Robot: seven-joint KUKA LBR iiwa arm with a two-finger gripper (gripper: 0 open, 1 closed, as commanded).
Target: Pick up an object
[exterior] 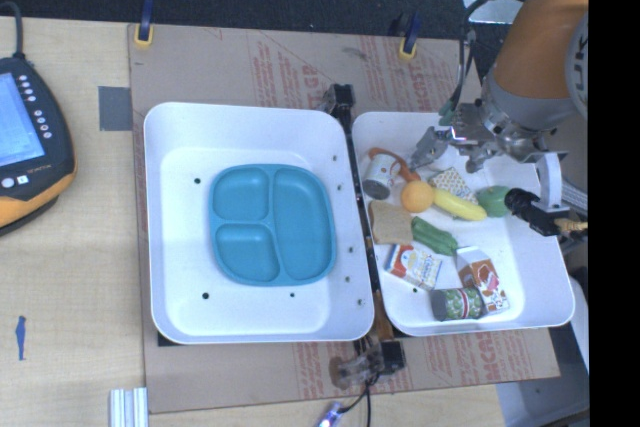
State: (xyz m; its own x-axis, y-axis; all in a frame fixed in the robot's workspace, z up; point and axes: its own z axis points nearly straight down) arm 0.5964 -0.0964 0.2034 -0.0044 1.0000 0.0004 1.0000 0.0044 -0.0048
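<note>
1. We see the gripper [440, 143] poised over the far part of the right bin [545, 300], above the heap of small objects. We cannot tell how it is set, so nothing counts as grasped.
2. The candidates all lie in the right bin: an orange ball [418, 197] near the middle, a yellow banana-shaped piece [459, 205] touching it, a green lump [494, 201] just beside that, and a green pepper-like piece [434, 236] nearer the camera.
3. To do this step well, we judge it best to pick one object with free space on two sides. The orange ball is crowded by the banana piece and the silver can [377, 179], so a descent there risks nudging neighbours.
4. The dark can [459, 304] and small cartons [482, 279] near the front edge lie more apart from the heap and may suit a cleaner descent.
5. The left bin [170, 215] holds the blue divided tray [272, 223], well apart from the work.
6. The arm [540, 45] is cut off at the right, and its wrist covers part of the bin's far corner; whatever lies beneath is hidden.
7. Labels on the cartons are too small to read.
</note>
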